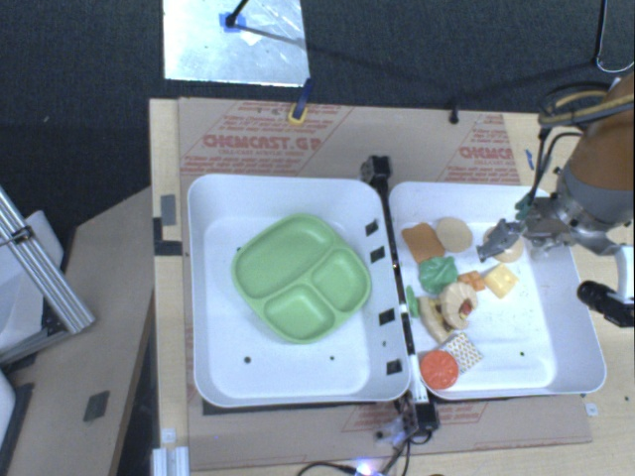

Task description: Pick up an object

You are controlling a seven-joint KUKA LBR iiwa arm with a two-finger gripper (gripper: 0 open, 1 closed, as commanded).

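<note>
Dark carpet all round, with a shiny foil-like sheet [235, 26] lying on it at the far left. Nearer, a brown table [337, 132] printed with red lettering, carrying two shallow white bins side by side. Left bin [213, 365] holding a pale green divided plate [301, 278], three compartments, set slightly askew. Right bin [571, 350] holding a loose cluster of toy food toward its left half: a tan slice of toast [422, 240] and a pale round biscuit-like piece [454, 233] at the far end, a green leafy piece [438, 272] just nearer, a beige ring-shaped piece [458, 305] below that, a yellow block [501, 282] to its right with a small orange bit [471, 280] beside it, then a checkered wafer [462, 350] and a red tomato-like disc [440, 368] at the near edge.

Reaching in from the right, the grey arm with its orange band [605, 162], ending in the hand [496, 241], low over the far part of the right bin. Fingertips just right of the biscuit-like piece and just beyond the yellow block, the green piece a little further to the left and nearer. Nothing visibly between the fingers; cannot tell how far apart they stand, the tips being small and blurred against a pale object beneath.
</note>
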